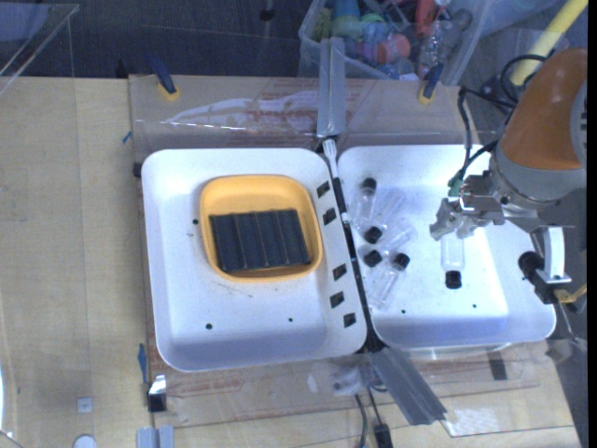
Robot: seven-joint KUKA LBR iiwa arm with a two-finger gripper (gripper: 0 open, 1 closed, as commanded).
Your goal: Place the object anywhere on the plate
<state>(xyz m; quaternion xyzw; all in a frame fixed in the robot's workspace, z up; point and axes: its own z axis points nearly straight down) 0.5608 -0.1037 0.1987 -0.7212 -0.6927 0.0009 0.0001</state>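
while you are looking down on the tabletop, the grey arm with its orange band is reaching in from the right edge over the right bin. its pincer is hanging above the middle of that bin, with a clear vial with a black cap showing just under it; whether the vial is sitting between the fingers or merely lying on the bin floor beneath them, you cannot tell, nor can you tell how far apart the pincer is standing. more clear vials with black caps are lying scattered toward the left side of the right bin, close to the wall it is sharing with the left bin. the yellow plate is sitting in the left bin, nearer its far edge, and is carrying a dark ribbed block across its middle. the plate and the pincer are sitting well apart, with the divider between the bins lying between them. a clear tub of coloured toys is standing beyond the far edge of the bins.
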